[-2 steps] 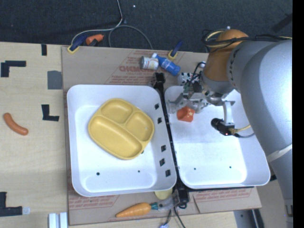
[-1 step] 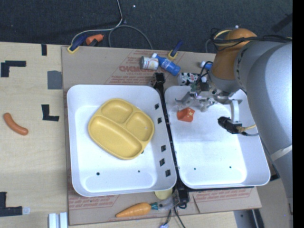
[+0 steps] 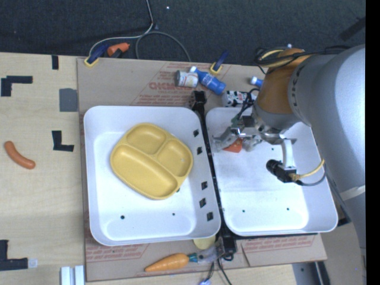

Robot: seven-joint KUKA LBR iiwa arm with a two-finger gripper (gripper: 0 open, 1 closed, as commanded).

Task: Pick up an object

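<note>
1. The gripper (image 3: pixel 228 140) reaches into the right bin (image 3: pixel 267 218), low over its upper left part
2. A small orange-red object (image 3: pixel 233 148) lies there at the fingertips; whether it is grasped cannot be told
3. A yellow divided plate (image 3: pixel 152 159) rests in the left bin (image 3: pixel 101 224)
4. A toy carrot (image 3: pixel 167 263) lies on the bench below the bins
</note>
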